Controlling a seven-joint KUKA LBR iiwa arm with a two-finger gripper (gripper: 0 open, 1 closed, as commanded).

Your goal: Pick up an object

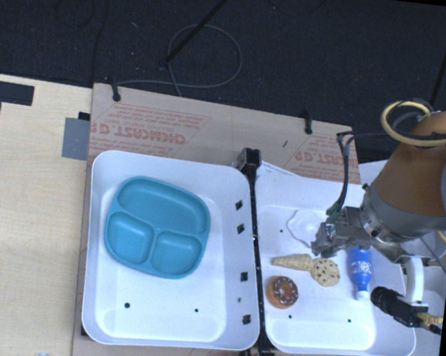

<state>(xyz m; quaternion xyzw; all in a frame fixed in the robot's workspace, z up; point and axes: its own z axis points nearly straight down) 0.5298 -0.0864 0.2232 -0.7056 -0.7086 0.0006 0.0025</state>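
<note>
In the right bin [325, 329], my gripper [321, 244] hangs low near the middle. Just below it lie a tan ice-cream cone [292, 261] pointing left and a chocolate-chip cookie [325, 271] at the cone's wide end. A frosted donut [281, 291] sits nearer the front left of that bin. A small blue bottle [360, 271] with a white cap lies right of the cookie, partly under the wrist. A pale white object [302, 224] rests just left of the gripper. I see nothing between its tips.
The left bin [100, 304] holds a blue divided plate [157, 227]. A black clamp strip [248, 250] runs between the two bins. Brown cardboard [181, 127] lies under both bins, with the wooden bench [13, 227] at left.
</note>
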